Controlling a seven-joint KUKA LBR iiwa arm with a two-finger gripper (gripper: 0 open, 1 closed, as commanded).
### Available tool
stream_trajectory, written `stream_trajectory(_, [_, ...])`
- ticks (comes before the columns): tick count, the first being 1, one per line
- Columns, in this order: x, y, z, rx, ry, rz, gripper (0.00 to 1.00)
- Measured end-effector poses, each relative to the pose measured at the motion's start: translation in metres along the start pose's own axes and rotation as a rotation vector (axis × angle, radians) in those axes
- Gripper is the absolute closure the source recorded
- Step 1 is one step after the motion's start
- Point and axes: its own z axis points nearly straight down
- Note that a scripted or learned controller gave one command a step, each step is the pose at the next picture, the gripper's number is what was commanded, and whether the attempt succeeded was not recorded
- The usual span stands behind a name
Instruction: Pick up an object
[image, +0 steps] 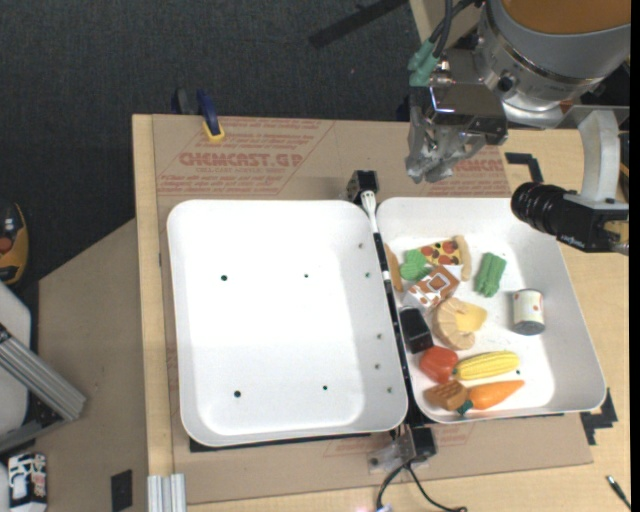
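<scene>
Hovering above the right bin's (560, 250) far edge, the end effector (432, 165) hangs over the cardboard-covered surface (260, 160), and I cannot tell its grip state. Toy food crowds the right bin: corn (487, 366), carrot (493, 393), tomato (438, 363), green pepper (490, 274), small can (527, 310).

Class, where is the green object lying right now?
The green object lies in the right bin, toward its far side, beside the pizza slice and above the silver can.
</scene>
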Motion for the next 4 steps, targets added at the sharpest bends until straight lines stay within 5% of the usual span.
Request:
stream_trajectory(1, [-0.001, -0.001, -0.001, 0.017, -0.005, 0.003, 1.00])
stream_trajectory(2, [0.052, 0.017, 0.194, 0.038, -0.010, 0.001, 1.00])
stream_trajectory(3, [0.115, 0.015, 0.225, 0.028, -0.005, -0.002, 1.00])
stream_trajectory(4, [0.108, 0.074, 0.385, 0.029, -0.009, 0.007, 1.00])
